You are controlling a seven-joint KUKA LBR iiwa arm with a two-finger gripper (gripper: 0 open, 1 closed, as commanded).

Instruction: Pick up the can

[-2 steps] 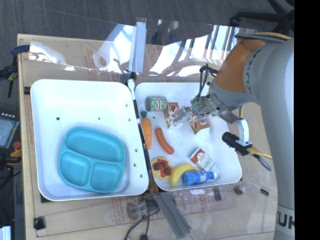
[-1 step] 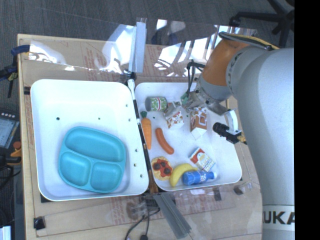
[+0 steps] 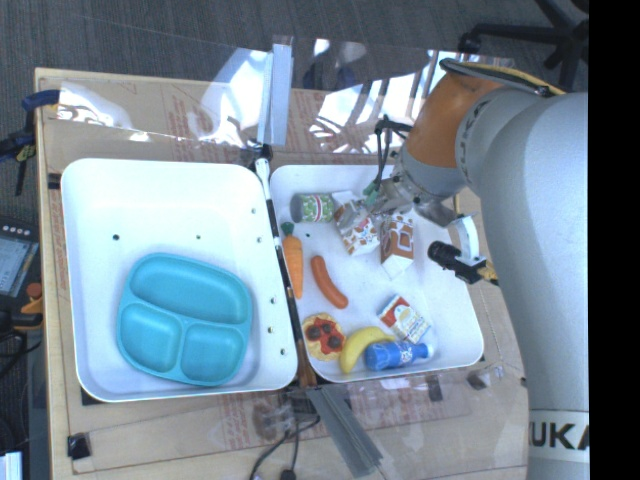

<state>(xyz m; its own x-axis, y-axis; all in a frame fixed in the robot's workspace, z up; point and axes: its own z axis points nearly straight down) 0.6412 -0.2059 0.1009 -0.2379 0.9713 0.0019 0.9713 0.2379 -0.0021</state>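
The can [image 3: 315, 207], with a green label and a silver end, lies on its side at the far left of the right bin [image 3: 455, 313], close to the wall between the bins. My gripper [image 3: 380, 200] hangs below the orange-banded wrist [image 3: 440, 138], lowered over the far middle of that bin. It is about a can's length to the right of the can and apart from it, just above two small red-and-white cartons [image 3: 358, 231]. The gripper's tip is dark and partly lost against the cartons.
In the right bin there are also a carrot [image 3: 293, 265], a sausage [image 3: 328, 281], a pizza slice [image 3: 322, 334], a banana [image 3: 360, 348], a blue bottle [image 3: 397, 354] and a juice carton [image 3: 403, 318]. The left bin [image 3: 150, 193] holds a blue divided tray [image 3: 185, 318].
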